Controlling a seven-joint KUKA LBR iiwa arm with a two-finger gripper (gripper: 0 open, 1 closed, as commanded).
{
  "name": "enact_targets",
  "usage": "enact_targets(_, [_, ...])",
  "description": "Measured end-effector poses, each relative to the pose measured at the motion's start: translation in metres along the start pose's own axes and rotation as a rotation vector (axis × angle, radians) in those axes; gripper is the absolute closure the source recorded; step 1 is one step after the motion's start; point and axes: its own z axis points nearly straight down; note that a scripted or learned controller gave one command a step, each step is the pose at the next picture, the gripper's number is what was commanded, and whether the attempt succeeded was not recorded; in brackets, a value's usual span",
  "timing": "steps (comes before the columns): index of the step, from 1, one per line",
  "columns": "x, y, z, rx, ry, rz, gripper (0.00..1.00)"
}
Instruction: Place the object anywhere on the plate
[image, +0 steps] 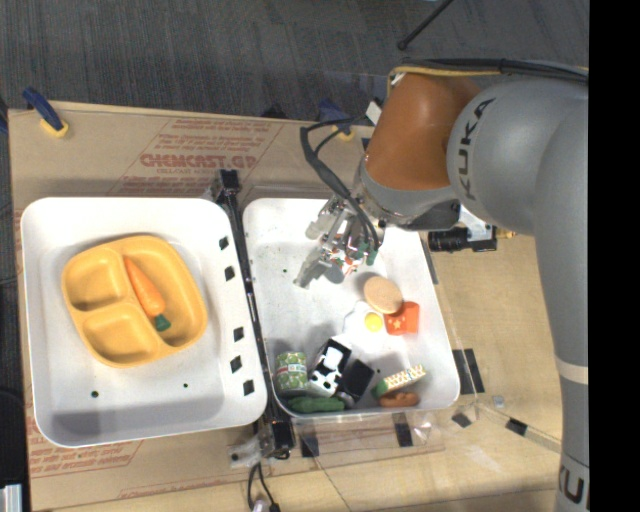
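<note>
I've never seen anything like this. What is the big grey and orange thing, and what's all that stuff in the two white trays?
That is a robot arm, photographed by one camera above the bench, looking down at a slant. Its gripper hangs over the right bin; I see nothing held in it. That bin holds toy food and small items: a round bun, a fried egg, a red piece, a green can and a black-and-white toy. The left bin holds a yellow divided plate with a carrot already on it.
</note>
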Motion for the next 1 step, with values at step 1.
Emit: enact_targets(1, [0.0003,0.0011,0.0001,-0.001,0.000,-0.002,0.00])
